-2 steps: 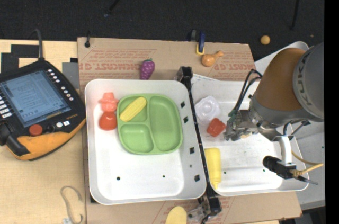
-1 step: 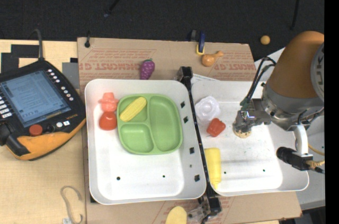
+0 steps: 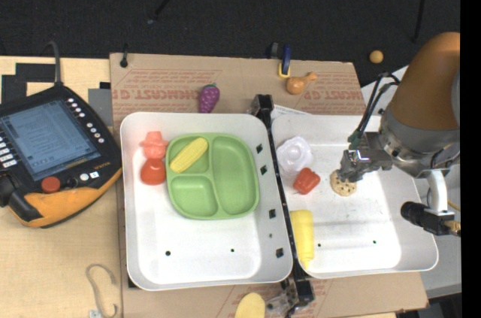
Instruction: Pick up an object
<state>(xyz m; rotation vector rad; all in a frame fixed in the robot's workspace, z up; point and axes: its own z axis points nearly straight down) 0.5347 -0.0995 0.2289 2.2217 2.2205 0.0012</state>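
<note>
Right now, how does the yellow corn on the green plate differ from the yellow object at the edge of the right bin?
The corn lies tilted in the upper left compartment of the green plate in the left bin; the yellow object lies straight against the left wall of the right bin. The corn shows a ribbed, kernel-like surface; the yellow object looks smooth. Both are yellow and elongated, and both lie apart from the gripper.

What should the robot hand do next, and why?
Probably lower a little and close on the cookie. The gripper sits right above it in the right bin, and the red pepper lies apart to the side, so nothing blocks it.
</note>
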